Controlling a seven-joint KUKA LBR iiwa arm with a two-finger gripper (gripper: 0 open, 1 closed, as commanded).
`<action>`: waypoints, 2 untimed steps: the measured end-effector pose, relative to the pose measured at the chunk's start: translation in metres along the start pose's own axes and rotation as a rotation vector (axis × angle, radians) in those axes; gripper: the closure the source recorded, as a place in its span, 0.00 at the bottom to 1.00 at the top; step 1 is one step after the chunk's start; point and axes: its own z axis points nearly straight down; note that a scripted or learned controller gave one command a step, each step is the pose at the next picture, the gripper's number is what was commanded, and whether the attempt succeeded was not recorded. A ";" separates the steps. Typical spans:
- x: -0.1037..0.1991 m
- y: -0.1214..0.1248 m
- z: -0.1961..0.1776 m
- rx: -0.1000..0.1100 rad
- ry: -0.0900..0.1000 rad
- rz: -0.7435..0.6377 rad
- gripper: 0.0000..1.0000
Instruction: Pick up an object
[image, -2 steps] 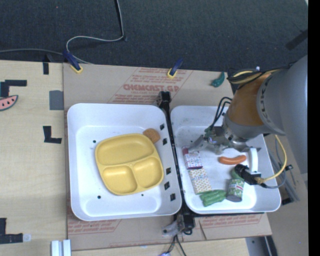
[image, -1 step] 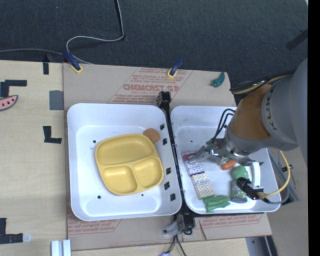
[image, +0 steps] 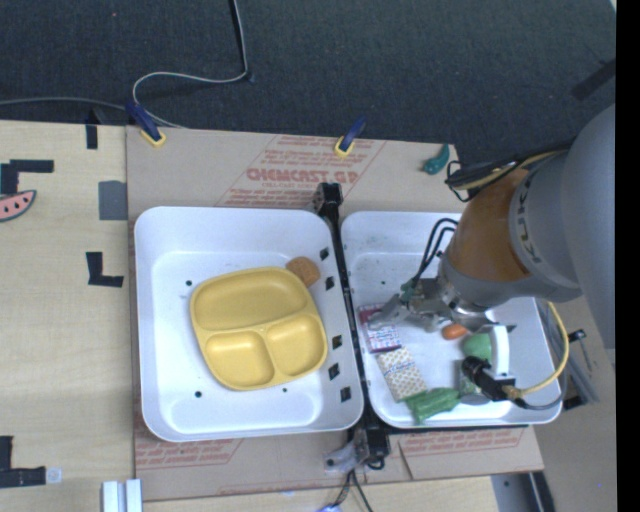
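My gripper (image: 420, 308) is low in the right bin (image: 400, 232), near its middle, with the grey arm coming in from the right. Just below and left of it lies a small red-and-white packet (image: 380, 338). A patterned pale packet (image: 403, 373) lies further toward the front. A small orange piece (image: 455, 331) and a green object (image: 478, 345) sit right beside the wrist. Another green object (image: 432, 403) lies at the bin's front edge. Nothing is visibly held.
The left bin (image: 160, 300) holds a yellow divided plate (image: 258, 326) and a small brown round item (image: 303, 269) at the plate's far right corner. A black divider (image: 338, 290) runs between the bins. Cardboard and cables lie behind.
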 end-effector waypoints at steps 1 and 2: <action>0.000 -0.050 -0.001 -0.001 0.001 0.000 0.00; 0.002 -0.048 -0.012 -0.002 0.006 -0.003 1.00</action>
